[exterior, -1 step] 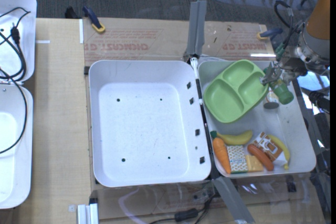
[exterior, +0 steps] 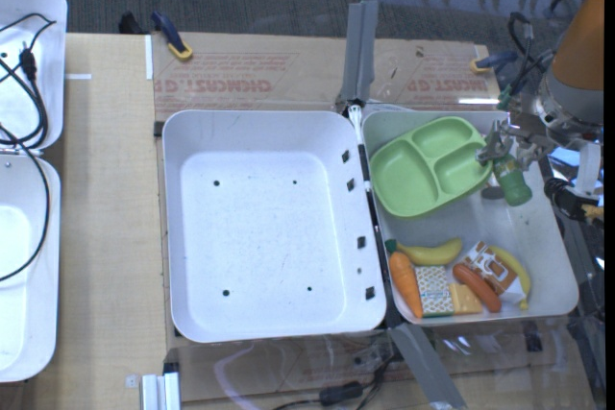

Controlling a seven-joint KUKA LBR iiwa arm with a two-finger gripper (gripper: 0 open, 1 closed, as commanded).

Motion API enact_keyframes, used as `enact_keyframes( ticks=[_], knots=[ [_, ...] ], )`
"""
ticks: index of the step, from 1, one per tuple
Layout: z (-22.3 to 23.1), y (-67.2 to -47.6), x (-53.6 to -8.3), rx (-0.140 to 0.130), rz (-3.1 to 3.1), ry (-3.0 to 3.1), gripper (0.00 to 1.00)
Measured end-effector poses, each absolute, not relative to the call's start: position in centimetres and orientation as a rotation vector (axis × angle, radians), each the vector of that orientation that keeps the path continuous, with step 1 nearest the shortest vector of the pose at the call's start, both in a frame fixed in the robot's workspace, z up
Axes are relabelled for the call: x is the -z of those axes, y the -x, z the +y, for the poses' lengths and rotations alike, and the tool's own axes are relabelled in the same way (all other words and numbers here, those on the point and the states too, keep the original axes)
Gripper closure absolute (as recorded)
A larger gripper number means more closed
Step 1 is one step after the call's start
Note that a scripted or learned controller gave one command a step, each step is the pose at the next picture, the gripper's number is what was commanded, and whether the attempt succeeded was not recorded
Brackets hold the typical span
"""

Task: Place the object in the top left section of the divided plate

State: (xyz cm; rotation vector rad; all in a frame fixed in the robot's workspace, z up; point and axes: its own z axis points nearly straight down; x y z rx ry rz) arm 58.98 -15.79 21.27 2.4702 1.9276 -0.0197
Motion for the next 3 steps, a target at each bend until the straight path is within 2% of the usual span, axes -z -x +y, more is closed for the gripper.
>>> enact_keyframes(
  ticks=[1,2,3],
  knots=[
    [-16.6,-54.2,-10.5,0.014,1.862,-2.508,1.0],
    [-10.4,-54.8,-11.0,0.001,1.186,-2.908,1.0],
    [-10.5,-54.7,-11.0,0.002,1.184,-2.908,0.0]
  ],
)
